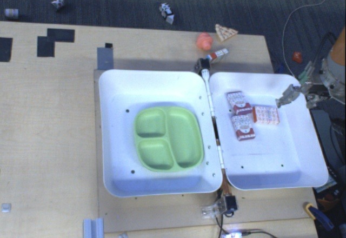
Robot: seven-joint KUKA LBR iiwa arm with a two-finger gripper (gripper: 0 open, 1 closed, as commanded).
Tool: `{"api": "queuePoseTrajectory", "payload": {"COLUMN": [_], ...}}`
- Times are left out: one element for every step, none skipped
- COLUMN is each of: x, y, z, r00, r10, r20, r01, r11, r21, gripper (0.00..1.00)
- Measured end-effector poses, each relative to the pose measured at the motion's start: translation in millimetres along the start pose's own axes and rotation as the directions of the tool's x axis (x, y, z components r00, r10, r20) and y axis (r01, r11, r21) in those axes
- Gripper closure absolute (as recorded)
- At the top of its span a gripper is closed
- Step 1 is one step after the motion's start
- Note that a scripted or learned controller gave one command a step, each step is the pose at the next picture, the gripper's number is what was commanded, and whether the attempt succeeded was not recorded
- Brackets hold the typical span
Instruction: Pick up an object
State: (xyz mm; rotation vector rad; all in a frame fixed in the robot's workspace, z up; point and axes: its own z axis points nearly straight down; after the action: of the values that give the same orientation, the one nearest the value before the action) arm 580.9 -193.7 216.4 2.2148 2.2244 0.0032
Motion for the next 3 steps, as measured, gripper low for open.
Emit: {"api": "queuePoseTrajectory", "payload": {"x": [29,30,119], "y": [33,34,4], "z": [121,110,31], "r00": [1.0,1.0,1.0], "r10": [0.001,-0.001,-0.002], "r20": [0.002,0.001,-0.002], "r01": [-0.001,0.001,0.002], "r11": [1.0,1.0,1.0], "r21": [-0.004,-0.006,-0.002], "gripper": [0.0,1.0,1.0]}}
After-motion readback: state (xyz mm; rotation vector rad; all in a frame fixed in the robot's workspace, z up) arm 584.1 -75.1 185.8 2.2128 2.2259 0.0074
